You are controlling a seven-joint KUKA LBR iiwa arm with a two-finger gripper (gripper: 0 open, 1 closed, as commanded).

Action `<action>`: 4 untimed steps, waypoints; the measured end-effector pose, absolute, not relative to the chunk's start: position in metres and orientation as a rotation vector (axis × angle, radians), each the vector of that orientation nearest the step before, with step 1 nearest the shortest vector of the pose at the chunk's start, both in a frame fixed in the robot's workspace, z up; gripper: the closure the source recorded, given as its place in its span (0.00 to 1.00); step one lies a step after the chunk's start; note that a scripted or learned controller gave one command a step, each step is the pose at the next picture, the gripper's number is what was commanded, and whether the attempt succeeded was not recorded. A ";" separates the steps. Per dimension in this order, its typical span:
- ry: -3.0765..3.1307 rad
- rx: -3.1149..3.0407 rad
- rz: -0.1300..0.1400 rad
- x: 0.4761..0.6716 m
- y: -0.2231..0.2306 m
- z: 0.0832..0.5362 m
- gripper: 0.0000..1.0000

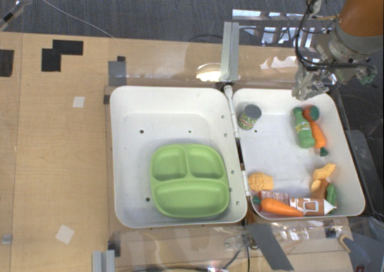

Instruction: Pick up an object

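Arm reaching in from right, pincer [309, 87] hovering at right bin's [282, 145] far rim; grip state unclear. Green bottle [303, 128] and carrot [315, 129] lying just below.

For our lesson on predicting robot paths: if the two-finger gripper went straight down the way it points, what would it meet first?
Probably the far rim of the right-hand shallow white bin, or bare floor just inside it. The two-finger gripper hangs beside the green bottle; depth is unclear.
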State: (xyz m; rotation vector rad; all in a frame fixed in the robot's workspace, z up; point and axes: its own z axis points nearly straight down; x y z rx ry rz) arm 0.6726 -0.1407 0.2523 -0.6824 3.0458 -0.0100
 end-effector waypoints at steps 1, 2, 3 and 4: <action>3.053 -0.683 -0.004 0.671 -0.140 0.248 0.00; 2.998 -0.889 -0.008 0.673 -0.159 0.092 0.00; 3.011 -0.858 -0.006 0.654 -0.200 0.088 0.00; 3.062 -0.651 -0.005 0.607 -0.205 0.088 0.00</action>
